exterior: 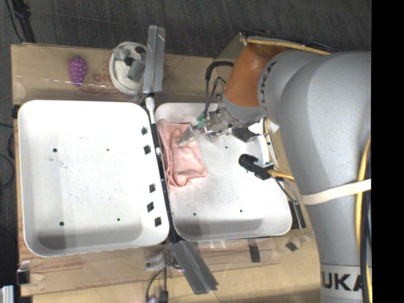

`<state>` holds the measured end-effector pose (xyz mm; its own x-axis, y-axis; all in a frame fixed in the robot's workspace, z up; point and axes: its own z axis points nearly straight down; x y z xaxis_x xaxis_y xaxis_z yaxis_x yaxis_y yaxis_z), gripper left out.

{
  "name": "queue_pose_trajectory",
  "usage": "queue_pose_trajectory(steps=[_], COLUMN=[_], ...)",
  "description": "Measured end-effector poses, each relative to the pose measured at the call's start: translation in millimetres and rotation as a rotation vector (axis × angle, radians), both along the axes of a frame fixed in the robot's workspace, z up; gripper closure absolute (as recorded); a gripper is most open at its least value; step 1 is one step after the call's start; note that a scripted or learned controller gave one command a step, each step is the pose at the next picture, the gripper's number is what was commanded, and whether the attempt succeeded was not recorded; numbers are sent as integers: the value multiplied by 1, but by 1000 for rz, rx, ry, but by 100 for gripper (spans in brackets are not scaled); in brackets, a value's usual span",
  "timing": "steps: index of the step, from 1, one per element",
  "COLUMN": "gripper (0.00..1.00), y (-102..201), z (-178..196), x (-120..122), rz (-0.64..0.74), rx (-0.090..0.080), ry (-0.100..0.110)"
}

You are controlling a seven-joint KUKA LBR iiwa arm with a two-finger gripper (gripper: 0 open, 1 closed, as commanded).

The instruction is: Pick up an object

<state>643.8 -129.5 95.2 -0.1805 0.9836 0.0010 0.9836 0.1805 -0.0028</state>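
Claw [192,131] reaches low into the right bin [265,213], its tip over the upper end of a crumpled pink cloth [182,153]; from this slanted height I cannot tell how it is set or whether the cloth is caught in it.

At the far left of the desk [44,62], behind the bins, a small purple grape-like toy [77,70] sits on the brown surface. Just right of it is a roll of white tape or cord [128,68], beside a grey metal bracket [153,59] that rises at the seam between the bins.

The left bin [38,188] lies below these, white, with a few dark dots on its floor. Black clips run down the divider between the two bins.

In the right bin, the pink cloth lies along the left wall, in the upper left part, bunched and folded. The arm's wrist, with its orange band [246,74], sits above the bin's upper edge, and the grey arm [322,137] fills the right side. A black plug-like part [252,165] with yellow wires juts over the bin's right half.
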Motion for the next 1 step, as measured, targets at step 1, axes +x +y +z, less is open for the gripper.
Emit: queue_pose_trajectory(steps=[1], gripper=[0], y=[-19], z=[-2], x=[-50], rz=[17], rx=[0], ry=[-1])
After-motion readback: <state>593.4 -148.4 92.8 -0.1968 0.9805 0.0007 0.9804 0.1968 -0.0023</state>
